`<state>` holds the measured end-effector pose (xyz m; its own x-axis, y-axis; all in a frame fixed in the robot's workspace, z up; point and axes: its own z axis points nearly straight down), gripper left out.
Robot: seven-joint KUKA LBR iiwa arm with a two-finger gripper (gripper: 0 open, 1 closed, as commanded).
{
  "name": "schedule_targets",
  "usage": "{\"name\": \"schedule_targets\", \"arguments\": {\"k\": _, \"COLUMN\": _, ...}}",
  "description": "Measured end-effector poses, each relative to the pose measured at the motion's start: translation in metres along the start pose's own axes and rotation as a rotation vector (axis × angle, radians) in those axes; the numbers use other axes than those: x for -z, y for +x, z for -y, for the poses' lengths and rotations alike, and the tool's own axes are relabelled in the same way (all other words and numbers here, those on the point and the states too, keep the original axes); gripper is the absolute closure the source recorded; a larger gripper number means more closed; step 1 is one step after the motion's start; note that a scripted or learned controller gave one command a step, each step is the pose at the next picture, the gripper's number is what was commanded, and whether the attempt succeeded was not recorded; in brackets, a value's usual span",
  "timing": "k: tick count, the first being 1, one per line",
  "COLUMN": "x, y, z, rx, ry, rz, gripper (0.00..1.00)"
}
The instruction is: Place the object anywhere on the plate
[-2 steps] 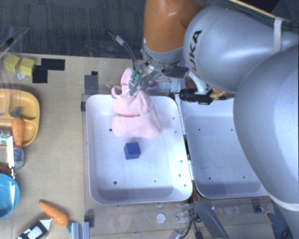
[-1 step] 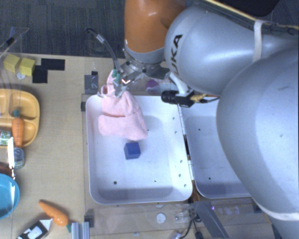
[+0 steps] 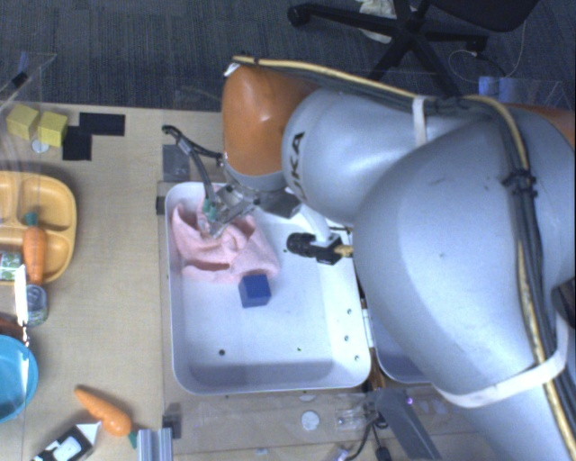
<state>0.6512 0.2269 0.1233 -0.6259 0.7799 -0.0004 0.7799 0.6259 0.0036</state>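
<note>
The grey arm (image 3: 432, 225) carries black letters on its rounded casing, part of the maker's name, seen sideways and only partly readable. Its orange band (image 3: 256, 117) is glossy and smooth, and thin cables run along the shell.

The gripper (image 3: 216, 216) is down in the far left corner of the left white bin (image 3: 270, 369), right over a crumpled pink cloth (image 3: 220, 248). The cloth is soft and bunched into folds, lying against the bin's far wall. Whether the jaws are apart or together I cannot tell; they are too small and tangled with the cloth folds to read.

Just beside the cloth's near edge sits a small blue cube (image 3: 256, 290), hard-edged and matte, resting on the bin floor and apart from the gripper. The bin is shallow moulded plastic with a few small holes in its floor.

The bench (image 3: 108, 297) is pale wood. On its left lies a yellow divided plate (image 3: 49, 212) with an orange carrot (image 3: 34, 255) on it, and the rim of a blue bowl (image 3: 18, 378) lower down. Another toy carrot (image 3: 103, 410) lies near the front edge. Two yellow blocks (image 3: 38, 126) and a black stepped piece (image 3: 90, 132) sit at the far left corner.

Beyond the bench is dark grey carpet, with the black base of an office chair (image 3: 405, 27).
</note>
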Motion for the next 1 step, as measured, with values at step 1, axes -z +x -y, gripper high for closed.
{"name": "schedule_targets", "arguments": {"k": 1, "x": -0.0184, "y": -0.0511, "z": 0.022, "rx": -0.404, "ry": -0.001, "rz": 0.001, "gripper": 1.0}}
